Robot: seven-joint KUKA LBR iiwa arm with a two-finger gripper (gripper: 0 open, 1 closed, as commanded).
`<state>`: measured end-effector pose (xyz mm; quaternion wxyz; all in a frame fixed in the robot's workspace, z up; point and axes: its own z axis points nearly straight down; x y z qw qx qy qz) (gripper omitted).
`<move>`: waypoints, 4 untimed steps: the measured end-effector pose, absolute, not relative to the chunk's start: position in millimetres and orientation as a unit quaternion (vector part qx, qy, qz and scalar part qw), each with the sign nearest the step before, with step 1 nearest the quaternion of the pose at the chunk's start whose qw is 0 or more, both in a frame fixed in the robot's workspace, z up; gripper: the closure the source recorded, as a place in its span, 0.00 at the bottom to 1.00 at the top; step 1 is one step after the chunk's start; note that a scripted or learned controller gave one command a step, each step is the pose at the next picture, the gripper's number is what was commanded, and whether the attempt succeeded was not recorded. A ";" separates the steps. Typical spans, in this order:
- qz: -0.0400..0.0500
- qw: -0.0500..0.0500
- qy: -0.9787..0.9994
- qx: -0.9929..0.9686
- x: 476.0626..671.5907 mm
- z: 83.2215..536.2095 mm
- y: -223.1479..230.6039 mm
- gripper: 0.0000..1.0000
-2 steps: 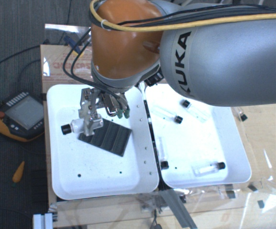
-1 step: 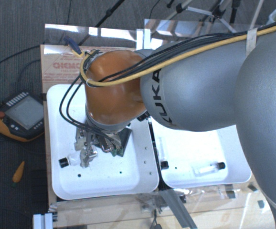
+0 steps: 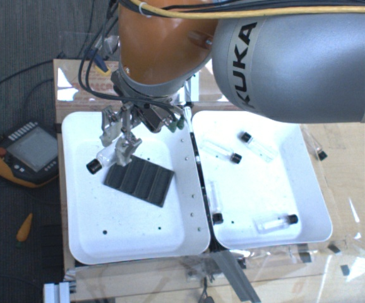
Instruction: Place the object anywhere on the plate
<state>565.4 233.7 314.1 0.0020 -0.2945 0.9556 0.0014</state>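
Note:
A dark ribbed plate [image 3: 138, 180] lies flat in the middle of the left bin [image 3: 81, 232]. Just off its upper left corner is a clear vial with a black cap [image 3: 95, 165], cap pointing left. My gripper [image 3: 120, 154] hangs from the orange wrist above the plate's upper left edge. It is shut on the vial's clear end, and the vial sticks out to the left, beside the plate and not over it.
The right bin [image 3: 315, 226] holds several more clear vials with black caps [image 3: 244, 136], scattered. The big grey arm covers the top of both bins. A teach pendant [image 3: 24, 151] lies on the floor at the left.

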 end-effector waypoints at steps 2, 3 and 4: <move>0.002 -0.001 0.858 -0.513 493.1 121.6 220.7 1.00; 0.001 0.000 0.952 -0.306 506.8 259.4 223.6 1.00; 0.001 -0.001 0.969 -0.248 494.2 152.9 233.7 1.00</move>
